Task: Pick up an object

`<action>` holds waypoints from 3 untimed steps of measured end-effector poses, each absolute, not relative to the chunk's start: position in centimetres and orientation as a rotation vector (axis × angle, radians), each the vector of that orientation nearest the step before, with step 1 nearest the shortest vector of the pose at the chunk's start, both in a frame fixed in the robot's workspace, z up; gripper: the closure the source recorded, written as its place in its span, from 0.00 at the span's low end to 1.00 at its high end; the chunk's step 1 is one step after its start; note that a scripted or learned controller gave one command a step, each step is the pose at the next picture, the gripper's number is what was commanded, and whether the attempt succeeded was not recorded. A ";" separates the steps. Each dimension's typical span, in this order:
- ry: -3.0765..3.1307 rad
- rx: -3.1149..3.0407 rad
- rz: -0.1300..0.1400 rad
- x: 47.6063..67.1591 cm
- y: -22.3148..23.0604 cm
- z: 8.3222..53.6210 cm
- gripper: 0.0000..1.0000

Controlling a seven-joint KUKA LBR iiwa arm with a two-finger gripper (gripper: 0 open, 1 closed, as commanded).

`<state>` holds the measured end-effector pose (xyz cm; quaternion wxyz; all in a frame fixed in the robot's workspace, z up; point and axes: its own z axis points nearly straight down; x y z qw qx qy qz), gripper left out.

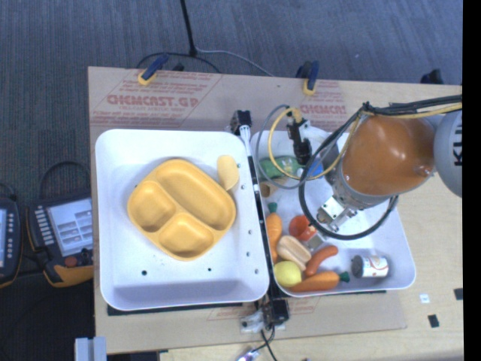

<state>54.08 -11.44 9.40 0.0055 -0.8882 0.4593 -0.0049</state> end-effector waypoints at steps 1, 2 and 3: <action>1.286 -2.848 -0.055 49.6 -11.1 9.7 0.00; 0.938 -2.996 0.004 55.7 -11.5 10.0 0.00; 1.231 -2.892 -0.001 62.9 -9.5 9.3 0.00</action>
